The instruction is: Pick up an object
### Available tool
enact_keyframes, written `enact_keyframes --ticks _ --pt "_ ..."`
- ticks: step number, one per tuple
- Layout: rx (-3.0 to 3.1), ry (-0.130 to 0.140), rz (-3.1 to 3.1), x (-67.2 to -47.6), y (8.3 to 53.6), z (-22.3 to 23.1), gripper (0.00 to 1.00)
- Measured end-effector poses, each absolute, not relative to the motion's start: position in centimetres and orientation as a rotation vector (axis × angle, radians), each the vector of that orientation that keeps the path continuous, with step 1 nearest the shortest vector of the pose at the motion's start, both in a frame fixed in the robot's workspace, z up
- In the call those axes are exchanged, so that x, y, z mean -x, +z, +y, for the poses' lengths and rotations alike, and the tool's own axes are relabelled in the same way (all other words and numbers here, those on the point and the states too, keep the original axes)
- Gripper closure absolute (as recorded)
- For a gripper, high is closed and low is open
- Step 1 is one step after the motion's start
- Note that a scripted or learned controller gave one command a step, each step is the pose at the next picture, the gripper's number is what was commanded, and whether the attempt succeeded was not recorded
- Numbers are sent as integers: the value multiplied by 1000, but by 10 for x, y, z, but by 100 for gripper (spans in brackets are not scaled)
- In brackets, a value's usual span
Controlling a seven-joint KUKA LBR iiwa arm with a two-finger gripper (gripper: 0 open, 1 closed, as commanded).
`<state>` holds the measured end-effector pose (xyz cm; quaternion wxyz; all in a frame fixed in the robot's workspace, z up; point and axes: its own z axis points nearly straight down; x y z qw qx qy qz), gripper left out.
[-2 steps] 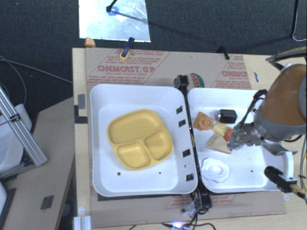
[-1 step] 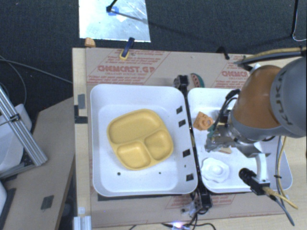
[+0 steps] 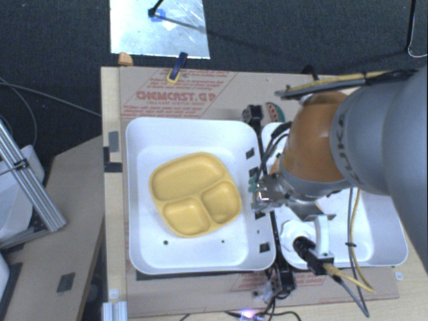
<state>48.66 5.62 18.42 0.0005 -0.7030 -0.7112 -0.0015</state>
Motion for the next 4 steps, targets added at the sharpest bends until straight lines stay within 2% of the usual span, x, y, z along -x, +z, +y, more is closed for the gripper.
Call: enact_keyframes --ticks 1,2,3,4 --pt "2203 -5 -2235 -493 159 158 100" --pt "2219 -12 -2232 -562 219 158 100" --pt "2225 -31 -2238 -644 378 160 100" --pt "2215 16 -2218 -625 174 175 100"
